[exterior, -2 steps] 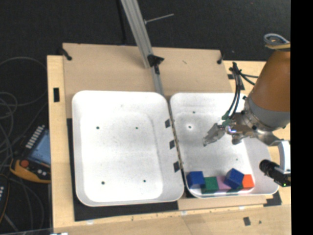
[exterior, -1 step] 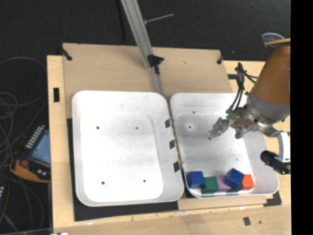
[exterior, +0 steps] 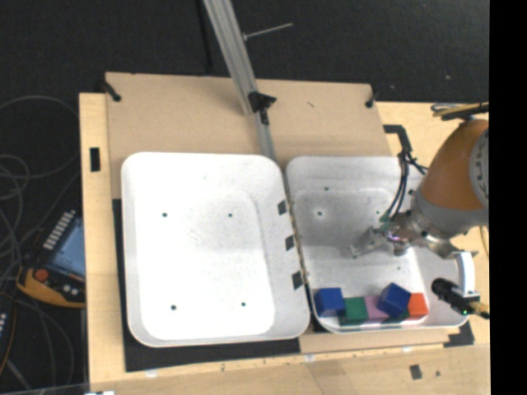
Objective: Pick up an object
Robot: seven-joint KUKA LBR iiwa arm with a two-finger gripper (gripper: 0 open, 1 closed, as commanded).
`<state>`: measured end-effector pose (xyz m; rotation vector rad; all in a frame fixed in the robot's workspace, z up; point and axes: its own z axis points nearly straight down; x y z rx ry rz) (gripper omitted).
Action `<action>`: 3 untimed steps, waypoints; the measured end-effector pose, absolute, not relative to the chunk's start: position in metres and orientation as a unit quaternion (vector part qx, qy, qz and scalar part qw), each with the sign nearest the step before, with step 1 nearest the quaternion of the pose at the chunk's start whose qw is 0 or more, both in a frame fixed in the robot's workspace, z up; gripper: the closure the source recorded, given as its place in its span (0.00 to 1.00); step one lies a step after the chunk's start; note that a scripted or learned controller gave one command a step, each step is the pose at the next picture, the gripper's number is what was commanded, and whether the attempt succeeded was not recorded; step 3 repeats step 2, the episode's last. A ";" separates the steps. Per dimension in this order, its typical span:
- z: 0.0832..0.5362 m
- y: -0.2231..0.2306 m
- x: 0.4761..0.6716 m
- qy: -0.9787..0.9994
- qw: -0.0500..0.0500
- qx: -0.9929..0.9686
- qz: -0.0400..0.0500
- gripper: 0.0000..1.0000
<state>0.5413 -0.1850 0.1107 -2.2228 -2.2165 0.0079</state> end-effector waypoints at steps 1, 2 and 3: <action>0.216 -0.177 0.534 -0.708 -0.005 -0.706 -0.002 0.00; 0.195 -0.145 0.528 -0.708 0.000 -0.706 0.000 0.00; 0.195 -0.145 0.528 -0.708 0.000 -0.706 0.000 0.00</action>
